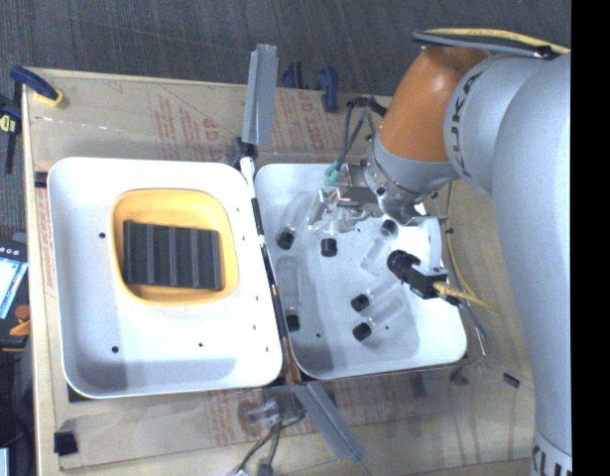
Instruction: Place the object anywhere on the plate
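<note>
Camera view: arm (503, 117) bends over right bin (433, 340), end effector (336, 204) low, grip state unclear.

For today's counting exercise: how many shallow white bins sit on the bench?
2. One bin lies on the left, holding the yellow plate; the other bin lies on the right, under the arm.

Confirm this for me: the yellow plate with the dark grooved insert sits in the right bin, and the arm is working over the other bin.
Not quite. The camera view shows the yellow plate with its dark grooved insert sitting in the left bin, not the right one. The arm is indeed over the other bin, the right bin, where its claw hangs among several small clear vials with black caps.
</note>
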`<state>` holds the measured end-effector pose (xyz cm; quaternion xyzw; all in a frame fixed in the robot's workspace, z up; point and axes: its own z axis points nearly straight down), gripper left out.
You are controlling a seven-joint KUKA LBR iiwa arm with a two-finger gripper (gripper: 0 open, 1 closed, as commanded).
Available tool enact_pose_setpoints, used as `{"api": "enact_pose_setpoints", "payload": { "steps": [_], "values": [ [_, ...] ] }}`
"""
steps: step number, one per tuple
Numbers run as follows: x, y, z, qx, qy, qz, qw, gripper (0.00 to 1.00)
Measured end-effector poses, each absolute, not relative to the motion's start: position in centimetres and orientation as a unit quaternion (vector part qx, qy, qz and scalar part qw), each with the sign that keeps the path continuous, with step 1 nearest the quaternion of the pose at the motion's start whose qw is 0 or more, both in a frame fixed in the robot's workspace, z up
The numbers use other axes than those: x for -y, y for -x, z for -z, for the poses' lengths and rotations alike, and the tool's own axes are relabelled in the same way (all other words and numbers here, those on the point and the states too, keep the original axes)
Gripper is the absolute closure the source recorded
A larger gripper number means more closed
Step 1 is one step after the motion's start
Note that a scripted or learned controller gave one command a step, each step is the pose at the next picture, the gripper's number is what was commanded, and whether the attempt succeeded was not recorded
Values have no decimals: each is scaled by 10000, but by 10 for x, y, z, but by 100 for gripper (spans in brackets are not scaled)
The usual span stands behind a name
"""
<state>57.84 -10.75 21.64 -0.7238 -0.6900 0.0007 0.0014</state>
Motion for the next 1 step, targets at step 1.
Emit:
{"api": "enact_pose_setpoints", "payload": {
  "steps": [1],
  "values": [
    [49,-613,-192,7359,6771,-8,10,100]
  ]
}}
